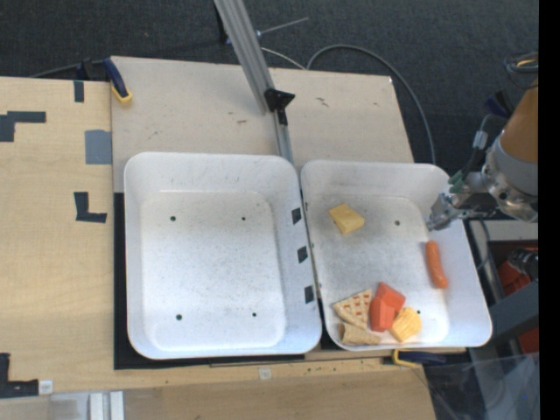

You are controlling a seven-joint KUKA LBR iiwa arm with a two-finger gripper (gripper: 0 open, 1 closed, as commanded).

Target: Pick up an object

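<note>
The right bin (367, 178) holds a pale yellow block (346, 219) near its middle top. A thin orange carrot-like stick (436, 264) lies by its right wall. At the bin's front sit a tan waffle piece (354, 309), a red-orange wedge (386, 305) and a small yellow ridged piece (406, 325), packed close together. My gripper (444, 208) hangs over the right bin's right rim, just above and beyond the orange stick. Nothing is visible between its fingers.
The left bin (210, 169) lies beside the right one. A metal pole (249, 46) slants in from the top to the bins' junction. A cable (385, 68) loops across the bench behind the right bin. A yellow clamp (118, 84) sits at the back left.
</note>
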